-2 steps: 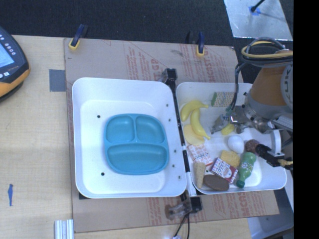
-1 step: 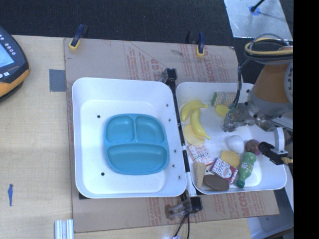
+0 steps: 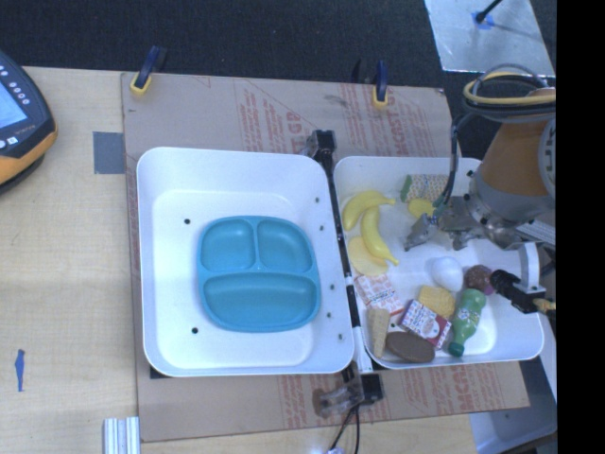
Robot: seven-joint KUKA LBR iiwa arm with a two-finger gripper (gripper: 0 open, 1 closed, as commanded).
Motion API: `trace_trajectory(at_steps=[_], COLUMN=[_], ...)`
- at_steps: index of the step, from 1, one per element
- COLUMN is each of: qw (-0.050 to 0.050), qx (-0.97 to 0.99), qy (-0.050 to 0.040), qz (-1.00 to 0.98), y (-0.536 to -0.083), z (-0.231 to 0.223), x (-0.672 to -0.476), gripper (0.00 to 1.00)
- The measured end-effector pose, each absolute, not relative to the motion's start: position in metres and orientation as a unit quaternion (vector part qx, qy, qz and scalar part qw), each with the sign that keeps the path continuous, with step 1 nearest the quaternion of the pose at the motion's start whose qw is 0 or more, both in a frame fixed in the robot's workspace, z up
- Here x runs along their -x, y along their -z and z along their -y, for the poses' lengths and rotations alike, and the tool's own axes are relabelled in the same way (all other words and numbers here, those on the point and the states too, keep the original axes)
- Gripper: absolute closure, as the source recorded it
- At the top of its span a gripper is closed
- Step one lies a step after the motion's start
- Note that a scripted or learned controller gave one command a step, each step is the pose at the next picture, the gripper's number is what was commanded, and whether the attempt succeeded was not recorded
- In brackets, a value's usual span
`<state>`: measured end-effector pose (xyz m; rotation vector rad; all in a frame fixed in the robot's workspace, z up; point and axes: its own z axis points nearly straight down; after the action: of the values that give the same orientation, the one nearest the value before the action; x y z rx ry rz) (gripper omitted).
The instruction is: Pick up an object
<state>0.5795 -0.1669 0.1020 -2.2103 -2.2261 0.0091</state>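
My worktop (image 3: 66, 282) is pale wood, overlaid by a brown cardboard sheet (image 3: 236, 112) held with a yellow clamp (image 3: 144, 72) and a blue clamp (image 3: 380, 81). Beyond it I see dark carpet (image 3: 236, 12) with a bright light patch (image 3: 487, 17).

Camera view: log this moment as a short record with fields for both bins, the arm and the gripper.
left bin: shallow white bin holding a blue three-compartment plastic plate
right bin: shallow white bin with yellow toy bananas, a white egg-shaped toy, a green toy bottle and other small toy foods
arm: grey, orange band, over right bin's far right part
gripper: low, beside the bananas; nothing seen held
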Motion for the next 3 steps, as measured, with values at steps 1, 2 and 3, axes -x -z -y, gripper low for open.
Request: trace_trajectory(at_steps=[1, 2, 3], qw=[0.002, 0.001, 0.005], qx=[0.705, 0.706, 0.706], qy=[-0.0015, -0.0081, -0.004], qz=[0.71, 0.708, 0.708], y=[-0.09, -0.092, -0.099], z=[0.127, 0.106, 0.093], x=[-0.65, -0.654, -0.553], gripper=[0.0, 0.0, 0.0])
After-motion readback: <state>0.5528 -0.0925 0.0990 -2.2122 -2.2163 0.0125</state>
